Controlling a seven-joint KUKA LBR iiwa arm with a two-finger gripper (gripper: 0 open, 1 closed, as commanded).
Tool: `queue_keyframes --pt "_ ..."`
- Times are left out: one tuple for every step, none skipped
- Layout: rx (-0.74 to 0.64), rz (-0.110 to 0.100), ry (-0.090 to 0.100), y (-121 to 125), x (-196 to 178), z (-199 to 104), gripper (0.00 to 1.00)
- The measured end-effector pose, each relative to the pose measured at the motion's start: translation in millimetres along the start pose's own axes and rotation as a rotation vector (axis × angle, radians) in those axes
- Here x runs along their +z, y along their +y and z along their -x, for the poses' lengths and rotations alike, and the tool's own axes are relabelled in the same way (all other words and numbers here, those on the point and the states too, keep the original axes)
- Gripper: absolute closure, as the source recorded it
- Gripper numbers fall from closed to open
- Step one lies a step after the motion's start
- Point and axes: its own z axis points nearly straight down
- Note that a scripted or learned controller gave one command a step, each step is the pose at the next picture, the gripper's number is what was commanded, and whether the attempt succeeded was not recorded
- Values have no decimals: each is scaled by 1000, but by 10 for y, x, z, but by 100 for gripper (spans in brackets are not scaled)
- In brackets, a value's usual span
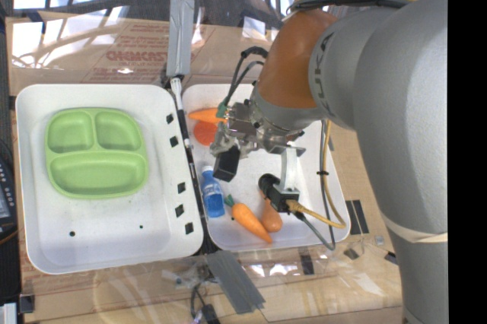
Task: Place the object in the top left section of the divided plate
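I'm seeing my grey arm reaching in from the right, orange band showing above the wrist, cables trailing off it. The wrist is angling down and leftward, and the gripper is hanging low with its dark tip pointing down-left.

Robot lab: bench of taped cardboard, two white bins.

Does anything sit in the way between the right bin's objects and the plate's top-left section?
Only the raised rims where the two bins meet cross the route. The green divided plate lies in the left bin; its top-left section holds nothing. The gripper hangs over the right bin.
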Motion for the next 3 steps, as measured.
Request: queue_keyframes --pt "7 8 1 1044 -307 -75 100" --pt "68 4 2 508 -330 -529 100" --pt "60 0 0 503 -417 -537 100"
